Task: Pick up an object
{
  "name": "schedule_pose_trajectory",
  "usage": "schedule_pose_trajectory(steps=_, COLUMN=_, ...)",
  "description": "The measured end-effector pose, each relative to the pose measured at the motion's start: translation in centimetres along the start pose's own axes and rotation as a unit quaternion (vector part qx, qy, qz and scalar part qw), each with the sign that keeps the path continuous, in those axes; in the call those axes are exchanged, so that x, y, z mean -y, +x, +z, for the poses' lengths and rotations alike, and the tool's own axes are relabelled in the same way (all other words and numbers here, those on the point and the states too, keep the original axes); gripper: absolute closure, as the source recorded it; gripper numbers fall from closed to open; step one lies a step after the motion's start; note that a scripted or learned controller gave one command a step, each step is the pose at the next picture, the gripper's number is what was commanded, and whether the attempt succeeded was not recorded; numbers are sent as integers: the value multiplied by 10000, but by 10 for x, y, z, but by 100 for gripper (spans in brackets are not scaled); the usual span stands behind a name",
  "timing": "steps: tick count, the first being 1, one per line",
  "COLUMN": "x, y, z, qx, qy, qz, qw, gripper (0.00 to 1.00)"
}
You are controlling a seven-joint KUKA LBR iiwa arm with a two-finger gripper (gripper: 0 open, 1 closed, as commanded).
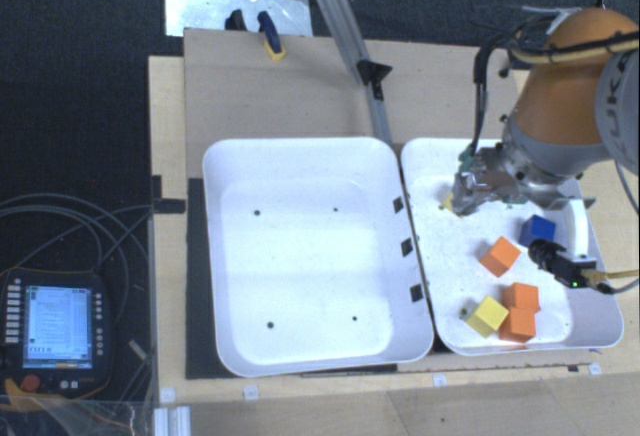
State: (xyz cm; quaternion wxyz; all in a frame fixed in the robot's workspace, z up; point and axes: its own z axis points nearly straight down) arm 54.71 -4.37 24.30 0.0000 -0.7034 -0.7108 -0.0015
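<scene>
The arm point(575, 89) hangs low over the far part of the right bin point(432, 254), its gripper point(466, 196) close to the floor; whether the claw is wide or narrow I cannot tell. No block sits under it. To do well, it should shift nearer and rightward, centring over one lone block. The orange block point(500, 255) and blue block point(537, 230) stand apart; the yellow block point(488, 315) crowds two orange ones point(519, 312). The left bin point(310, 254) lies alongside, on a tan bench point(290, 94).
</scene>
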Motion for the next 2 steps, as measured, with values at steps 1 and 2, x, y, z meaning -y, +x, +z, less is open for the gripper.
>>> schedule_pose_trajectory(steps=1, x=20, y=50, z=-9, qx=-2, qy=7, qz=-3, qw=10000, gripper=100)
schedule_pose_trajectory(steps=2, x=28, y=99, z=-15, qx=-2, qy=2, qz=-5, qw=10000, gripper=100)
